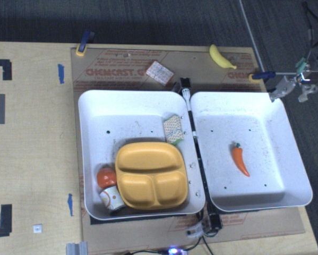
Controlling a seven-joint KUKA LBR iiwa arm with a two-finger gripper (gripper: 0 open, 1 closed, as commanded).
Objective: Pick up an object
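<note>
An orange carrot [240, 159] with a green top lies near the middle of the right bin [286, 142]. In the left bin [95, 121], a yellow divided tray [151, 174] takes up the near half. Left of the tray sit a red-orange ball [106, 177] and a small white and orange can [112, 198], touching each other. A small patterned packet [173, 128] leans at the tray's far right, near the bin wall.
A yellow banana [221, 57] and a patterned block [159, 73] lie on the cardboard behind the bins. Blue clamps [84, 40] hold the cardboard. A metal fixture [302, 82] stands past the right bin's far corner. A thin rod [249, 25] crosses the top right.
</note>
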